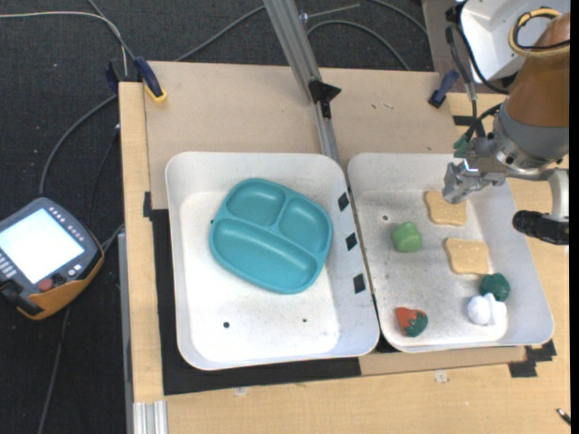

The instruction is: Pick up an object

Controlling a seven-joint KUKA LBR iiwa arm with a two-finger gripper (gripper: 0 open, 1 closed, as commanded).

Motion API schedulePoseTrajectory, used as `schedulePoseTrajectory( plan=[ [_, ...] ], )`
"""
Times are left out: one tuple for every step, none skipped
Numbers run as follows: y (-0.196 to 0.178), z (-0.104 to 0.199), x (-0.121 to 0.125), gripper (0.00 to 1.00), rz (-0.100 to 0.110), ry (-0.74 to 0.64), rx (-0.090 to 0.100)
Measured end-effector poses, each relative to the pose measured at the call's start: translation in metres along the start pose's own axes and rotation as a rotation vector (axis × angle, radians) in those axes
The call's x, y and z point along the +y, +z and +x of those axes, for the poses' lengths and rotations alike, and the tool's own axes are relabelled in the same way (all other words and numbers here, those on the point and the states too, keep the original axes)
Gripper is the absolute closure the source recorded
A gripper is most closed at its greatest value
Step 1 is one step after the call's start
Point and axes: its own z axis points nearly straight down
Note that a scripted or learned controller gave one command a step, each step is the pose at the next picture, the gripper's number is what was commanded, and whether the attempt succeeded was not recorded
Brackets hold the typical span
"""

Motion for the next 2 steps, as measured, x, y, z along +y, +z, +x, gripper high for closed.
schedulePoseTrajectory(
  plan=[
    [0.002,0.045,-0.006,1.00,0.001,0.002,-0.001],
    [0.007,0.103,-0.012,1.00,0.002,0.001,0.000]
  ],
)
